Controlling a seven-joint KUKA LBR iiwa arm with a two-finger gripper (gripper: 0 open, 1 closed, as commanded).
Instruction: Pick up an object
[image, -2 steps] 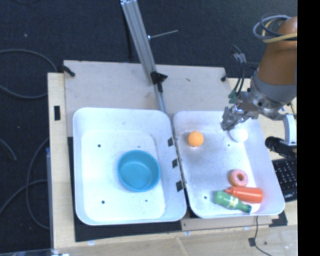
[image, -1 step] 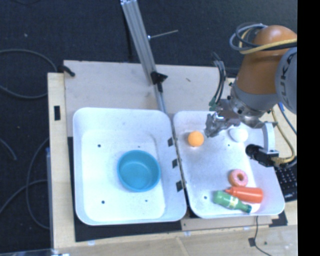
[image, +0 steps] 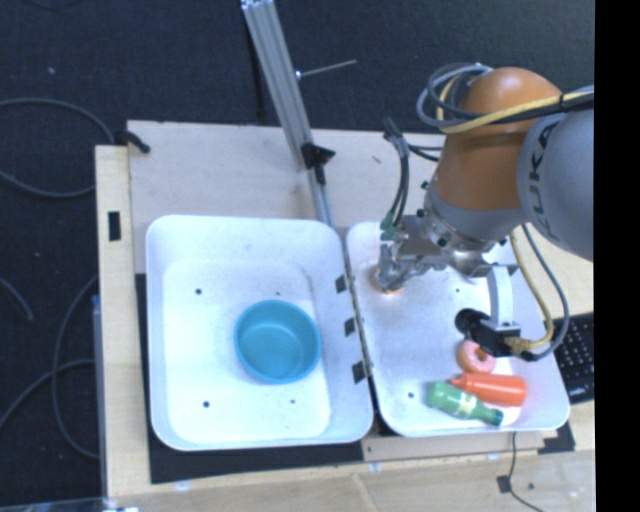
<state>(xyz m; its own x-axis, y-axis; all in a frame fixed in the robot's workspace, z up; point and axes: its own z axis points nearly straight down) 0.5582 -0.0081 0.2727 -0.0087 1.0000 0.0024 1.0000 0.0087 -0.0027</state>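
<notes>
**Item 1. Green bottle**. Lies on its side at 5 o'clock in the right bin, narrow end toward 4 o'clock. It looks like smooth moulded plastic. Judged light, stiff, a little slippery and apt to roll. Best taken across the thick middle of the body.

**Item 2. Orange piece**. Tapered and glossy, just beside the bottle at its 1 o'clock. Likely a hollow, rigid toy.

**Item 3. Pink ring**. At 11 o'clock of the orange piece and partly hidden, so the material cannot be told.

**Item 4. Blue bowl**. Upright, round and shiny, near the centre of the left bin. The rim is the likely hold.

**Item 5. Gripper**. Low in the right bin's 11 o'clock corner, well apart from items 1–3. An orange-pink spot shows beneath it, too small to identify. Whether the claw is apart or together cannot be told.
</notes>
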